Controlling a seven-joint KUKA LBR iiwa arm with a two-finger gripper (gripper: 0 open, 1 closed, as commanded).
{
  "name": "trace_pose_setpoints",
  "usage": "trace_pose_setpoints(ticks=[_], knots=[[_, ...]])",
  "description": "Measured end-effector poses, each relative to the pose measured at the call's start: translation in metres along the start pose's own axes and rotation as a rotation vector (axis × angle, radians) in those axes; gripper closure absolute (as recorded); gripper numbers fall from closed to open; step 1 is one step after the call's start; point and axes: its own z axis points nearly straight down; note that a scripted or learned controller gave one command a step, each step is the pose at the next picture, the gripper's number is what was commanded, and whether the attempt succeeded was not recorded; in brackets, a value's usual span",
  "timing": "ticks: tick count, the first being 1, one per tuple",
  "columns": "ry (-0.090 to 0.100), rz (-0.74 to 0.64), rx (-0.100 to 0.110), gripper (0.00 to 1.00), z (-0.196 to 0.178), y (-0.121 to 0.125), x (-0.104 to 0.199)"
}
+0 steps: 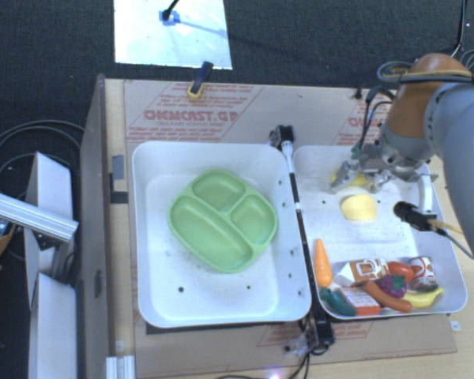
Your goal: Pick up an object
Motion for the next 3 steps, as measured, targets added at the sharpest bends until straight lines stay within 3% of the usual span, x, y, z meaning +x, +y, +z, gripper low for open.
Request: trace_pose_setpoints(ticks=[1,2,3], knots=[[-0.009,-0.007,-0.035,0.0,-0.004,-0.014,0.026],[0.001,-0.003,0.002,0.0,0.0,0.0,0.013],[0.0,0.001,0.0,0.0,0.0,0.0,-0.008]])
